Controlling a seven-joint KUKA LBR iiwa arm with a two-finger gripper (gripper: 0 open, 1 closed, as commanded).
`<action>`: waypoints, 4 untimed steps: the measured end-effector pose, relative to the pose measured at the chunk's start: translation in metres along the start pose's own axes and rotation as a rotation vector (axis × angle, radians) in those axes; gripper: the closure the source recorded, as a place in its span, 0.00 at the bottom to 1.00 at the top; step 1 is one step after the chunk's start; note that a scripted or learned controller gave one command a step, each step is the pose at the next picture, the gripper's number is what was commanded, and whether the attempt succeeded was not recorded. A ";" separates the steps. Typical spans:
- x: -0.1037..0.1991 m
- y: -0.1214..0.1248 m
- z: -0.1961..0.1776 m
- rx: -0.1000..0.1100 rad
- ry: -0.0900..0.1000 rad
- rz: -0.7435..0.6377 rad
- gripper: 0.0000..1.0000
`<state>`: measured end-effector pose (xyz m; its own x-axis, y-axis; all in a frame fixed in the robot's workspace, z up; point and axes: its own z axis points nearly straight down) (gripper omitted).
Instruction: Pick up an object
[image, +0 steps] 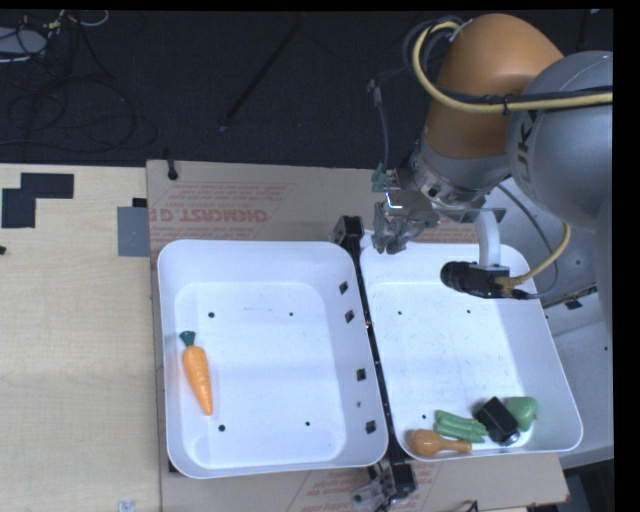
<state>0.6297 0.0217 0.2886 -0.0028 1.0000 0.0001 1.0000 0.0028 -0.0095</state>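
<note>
Two shallow white bins sit side by side on the tabletop, and the things to choose from are split between them. A toy carrot (197, 376) lies alone near the left wall of the left bin (255, 262), stalk end pointing toward the far edge, with bare floor all round it, so it looks like the easiest thing to reach cleanly. In the right bin (460, 350) a small heap is crowded into the near right corner: an orange pear-shaped piece (437, 443), a green pod-like piece (461, 427), a black block (496, 419) and a green lump (521, 408), touching or overlapping one another and close to the wall, which would probably make a clean grip harder. The arm reaches in from the right, and its hand (392, 233) hangs over the far edge of the bins, about where the two meet, well apart from every object. Nothing is between its fingers; whether they are spread or closed I cannot tell from this angle. The pick has not yet begun.
</note>
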 end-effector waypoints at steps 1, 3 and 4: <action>0.042 0.015 -0.105 -0.018 0.001 -0.002 1.00; 0.138 0.013 -0.162 -0.021 0.004 -0.004 1.00; 0.117 0.013 -0.072 0.002 -0.004 0.005 1.00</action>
<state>0.6430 0.1385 0.3603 0.0021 1.0000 -0.0037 0.9999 -0.0022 -0.0115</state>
